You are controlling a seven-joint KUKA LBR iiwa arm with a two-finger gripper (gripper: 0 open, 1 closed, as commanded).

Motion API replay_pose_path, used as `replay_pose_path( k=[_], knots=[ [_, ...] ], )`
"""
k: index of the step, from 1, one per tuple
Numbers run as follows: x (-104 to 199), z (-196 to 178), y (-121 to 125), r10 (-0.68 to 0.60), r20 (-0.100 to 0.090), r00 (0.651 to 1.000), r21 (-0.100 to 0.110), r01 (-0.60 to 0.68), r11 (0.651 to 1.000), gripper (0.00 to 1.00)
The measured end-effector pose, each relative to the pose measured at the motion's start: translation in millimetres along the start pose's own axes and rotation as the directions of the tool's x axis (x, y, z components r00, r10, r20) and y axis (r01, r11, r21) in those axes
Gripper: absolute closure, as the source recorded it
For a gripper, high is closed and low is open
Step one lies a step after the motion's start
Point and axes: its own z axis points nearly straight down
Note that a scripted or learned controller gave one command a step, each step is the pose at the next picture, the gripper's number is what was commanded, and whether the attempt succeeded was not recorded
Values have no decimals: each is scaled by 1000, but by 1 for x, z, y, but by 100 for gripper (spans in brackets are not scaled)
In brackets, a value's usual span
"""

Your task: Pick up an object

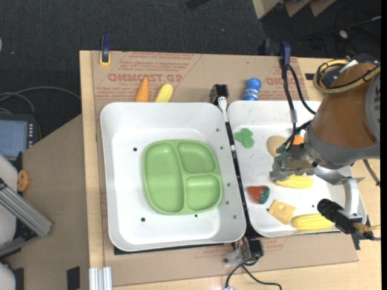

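Left bin (121, 132): green divided plate (181, 176). Right bin (261, 222): green toy (245, 139), strawberry (259, 193), cheese wedge (281, 210). Gripper (289, 169) low over a yellow corn cob (295, 182), just beneath the fingers; spread or pressed together, cannot tell.

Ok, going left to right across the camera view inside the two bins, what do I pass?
Green divided plate → green leafy piece → red strawberry-like piece → cheese wedge → hand.
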Motion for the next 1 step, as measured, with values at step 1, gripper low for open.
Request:
replay_pose_path(
  k=[1],
  knots=[
    [51, 13, -3, -6, -3, 1000, 5, 6, 1000, 100]
  ],
)
